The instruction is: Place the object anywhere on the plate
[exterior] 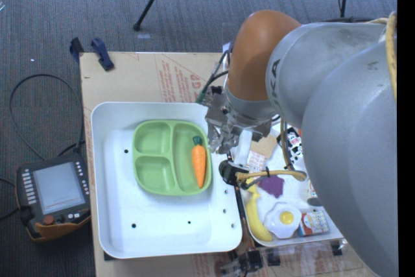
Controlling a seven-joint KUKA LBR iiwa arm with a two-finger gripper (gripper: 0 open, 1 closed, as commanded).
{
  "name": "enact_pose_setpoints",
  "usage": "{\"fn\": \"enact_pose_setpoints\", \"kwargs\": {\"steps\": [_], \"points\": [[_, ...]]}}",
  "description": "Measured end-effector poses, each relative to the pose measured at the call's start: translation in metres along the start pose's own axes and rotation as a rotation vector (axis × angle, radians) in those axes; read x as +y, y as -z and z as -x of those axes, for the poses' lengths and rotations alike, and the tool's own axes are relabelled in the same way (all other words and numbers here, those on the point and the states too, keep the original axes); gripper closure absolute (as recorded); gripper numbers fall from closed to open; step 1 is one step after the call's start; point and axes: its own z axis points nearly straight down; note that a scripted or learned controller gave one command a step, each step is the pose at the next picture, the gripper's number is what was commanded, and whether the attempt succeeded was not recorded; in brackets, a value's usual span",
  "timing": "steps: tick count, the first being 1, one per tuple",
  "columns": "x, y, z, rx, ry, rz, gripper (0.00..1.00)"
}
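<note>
Claw (224, 139): near the middle of the frame, just right of the green plate, over the edge between the two bins; cannot tell if open or closed; nothing seen in it.
Arm (324, 94): one, big and grey, with an orange part, coming in from the right and covering much of the right bin.
Carrot (198, 161): one, orange with a green top, lying in the long right part of the plate, green end toward the top of the frame.
Plate (155, 168): one, light green, with three parts; sits in the left bin, toward its upper side; two left parts bare.
Left bin (162, 230): one, white, in the lower middle of the frame.
Right bin (292, 240): one, white, lower right, partly under the arm.
Banana (255, 217): one, yellow, in the right bin near its left wall.
Fried egg (283, 217): one toy, just right of the banana.
Purple thing (272, 186): one, above the egg.
Small carton (315, 222): one, right of the egg.
Screen box (55, 192): one, on the floor at the far left.
</note>
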Motion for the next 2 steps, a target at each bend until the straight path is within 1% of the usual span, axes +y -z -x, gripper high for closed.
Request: {"fn": "enact_pose_setpoints", "kwargs": {"steps": [1, 2], "points": [[-0.0008, -0.0005, -0.0009, 0.000, 0.003, -0.002, 0.00], [-0.0012, 0.0080, -0.0016, -0.003, 0.016, -0.005, 1.00]]}}
